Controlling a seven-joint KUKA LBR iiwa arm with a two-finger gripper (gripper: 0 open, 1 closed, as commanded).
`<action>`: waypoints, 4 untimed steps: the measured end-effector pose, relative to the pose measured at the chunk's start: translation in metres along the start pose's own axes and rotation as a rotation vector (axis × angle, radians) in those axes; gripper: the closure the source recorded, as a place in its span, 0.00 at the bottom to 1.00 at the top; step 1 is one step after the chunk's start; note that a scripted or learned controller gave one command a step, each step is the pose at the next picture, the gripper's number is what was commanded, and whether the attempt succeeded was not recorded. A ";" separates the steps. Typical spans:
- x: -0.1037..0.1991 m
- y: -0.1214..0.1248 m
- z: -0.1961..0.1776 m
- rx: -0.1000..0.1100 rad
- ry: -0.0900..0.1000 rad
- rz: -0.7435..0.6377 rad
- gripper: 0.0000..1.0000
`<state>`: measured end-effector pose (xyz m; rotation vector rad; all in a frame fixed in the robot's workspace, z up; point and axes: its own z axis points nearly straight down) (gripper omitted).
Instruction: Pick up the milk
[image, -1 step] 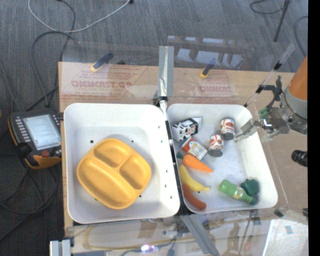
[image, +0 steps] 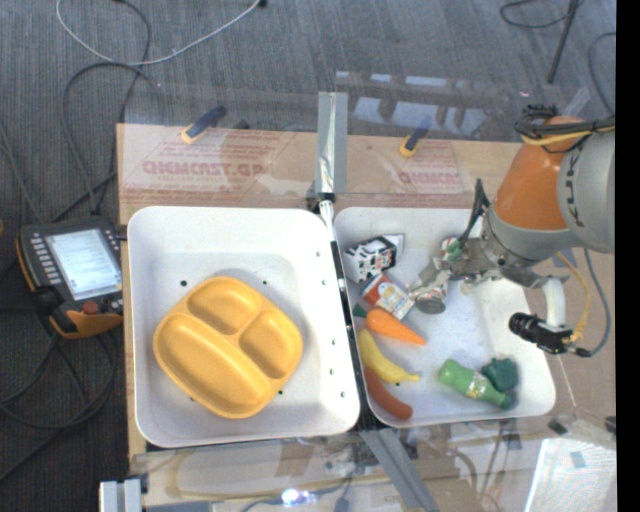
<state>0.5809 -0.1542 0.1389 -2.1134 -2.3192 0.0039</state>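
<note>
The milk (image: 373, 257) is a small carton with black and white cow patches. It lies tilted at the back left of the right bin (image: 520, 405), close to the divider. My gripper (image: 432, 294) hangs low over the middle of that bin, to the right of the milk and slightly nearer the front, apart from it. Its tip is right beside a small bottle with a red-orange label (image: 386, 296). Nothing shows held in the gripper.
In the right bin lie a carrot (image: 396, 329), a banana (image: 386, 361), a red sausage-like piece (image: 389, 398), a green bottle (image: 468, 382) and a dark green item (image: 503, 371). The left bin (image: 150, 240) holds a yellow divided plate (image: 228, 345).
</note>
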 end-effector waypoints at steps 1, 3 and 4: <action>0.029 0.046 0.043 -0.020 -0.010 -0.112 0.00; 0.039 0.083 0.040 0.048 0.002 0.028 1.00; 0.052 0.031 -0.044 -0.002 -0.001 0.130 1.00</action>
